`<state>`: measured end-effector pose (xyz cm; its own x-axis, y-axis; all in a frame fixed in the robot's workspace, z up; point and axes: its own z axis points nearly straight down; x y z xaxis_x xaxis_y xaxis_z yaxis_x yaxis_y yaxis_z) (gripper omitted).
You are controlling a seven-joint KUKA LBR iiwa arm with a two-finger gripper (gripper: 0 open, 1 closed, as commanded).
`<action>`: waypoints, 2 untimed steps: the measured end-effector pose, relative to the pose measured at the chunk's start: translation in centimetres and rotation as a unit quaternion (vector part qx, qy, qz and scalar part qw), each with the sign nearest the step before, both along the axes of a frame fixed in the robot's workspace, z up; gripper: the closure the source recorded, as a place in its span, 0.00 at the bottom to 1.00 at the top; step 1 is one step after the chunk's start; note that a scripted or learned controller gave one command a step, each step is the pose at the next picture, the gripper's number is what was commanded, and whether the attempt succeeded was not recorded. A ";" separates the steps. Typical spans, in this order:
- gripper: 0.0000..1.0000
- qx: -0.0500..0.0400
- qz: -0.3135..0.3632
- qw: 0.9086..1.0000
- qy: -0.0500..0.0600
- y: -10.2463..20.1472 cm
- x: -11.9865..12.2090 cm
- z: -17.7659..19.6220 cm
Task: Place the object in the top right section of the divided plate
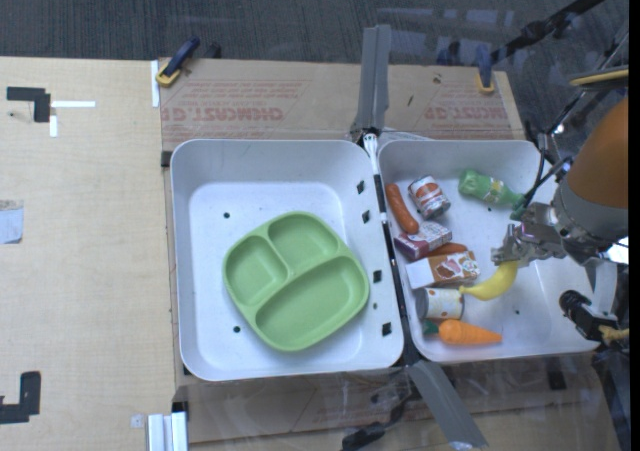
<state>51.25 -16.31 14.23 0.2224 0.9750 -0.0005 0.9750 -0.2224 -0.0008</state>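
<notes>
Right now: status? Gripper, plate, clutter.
Gripper low in right bin, at banana's upper end. Green divided plate in left bin, nothing on it. Carrot, can nearby.

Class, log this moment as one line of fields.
gripper: over banana, right bin | grasp: unclear | divided plate: left bin, nothing on it

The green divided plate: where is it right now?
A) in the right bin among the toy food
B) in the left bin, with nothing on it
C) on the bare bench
B: the green divided plate lies in the left bin, its sections bare.
</notes>
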 end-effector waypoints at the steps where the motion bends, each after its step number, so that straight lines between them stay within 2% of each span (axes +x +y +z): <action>1: 1.00 0.000 0.136 0.991 0.001 -4.4 1.5 -2.7; 2: 1.00 0.000 0.161 0.987 0.000 -1.9 3.9 -0.8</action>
<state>55.10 -18.21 13.47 -0.0996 0.9950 -0.0012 0.9950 0.0996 -0.0001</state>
